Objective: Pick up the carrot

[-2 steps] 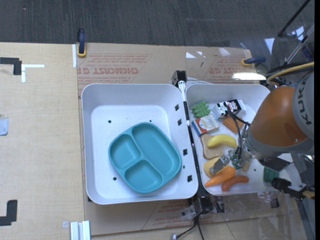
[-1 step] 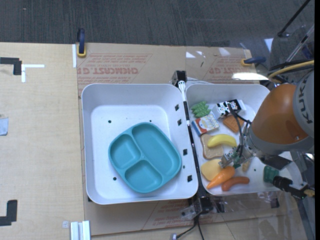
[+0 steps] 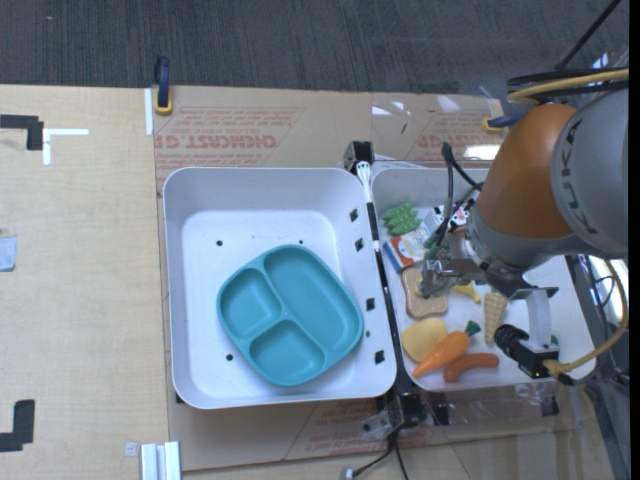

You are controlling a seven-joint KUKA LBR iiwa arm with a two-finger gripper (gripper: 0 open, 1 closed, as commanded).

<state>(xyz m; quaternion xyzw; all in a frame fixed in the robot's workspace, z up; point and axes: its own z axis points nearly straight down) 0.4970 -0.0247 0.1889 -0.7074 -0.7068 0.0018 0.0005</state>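
- Arm reaches in from the right, its grey body and wide orange band hanging over the right bin and covering much of that bin's far right part.
- Wrist points down and to the left, with the claw low over the middle of the right bin, above a slice of bread.
- Claw state cannot be told: the metal tip is small and dark, and nothing is seen held in it.
- Carrot lies in the right bin's near part, orange with a small green top, slanting from lower left to upper right; it sits below and just right of the claw, apart from it.
- Sausage, reddish, lies just beside the carrot on its near right side.
- Yellow round piece touches the carrot's upper left side, right under the bread.
- Green leafy piece sits at the bin's far left corner.
- Left bin holds a teal divided plate, turned at a slant.
- Worktop is pale wood, with brown cardboard under both bins.
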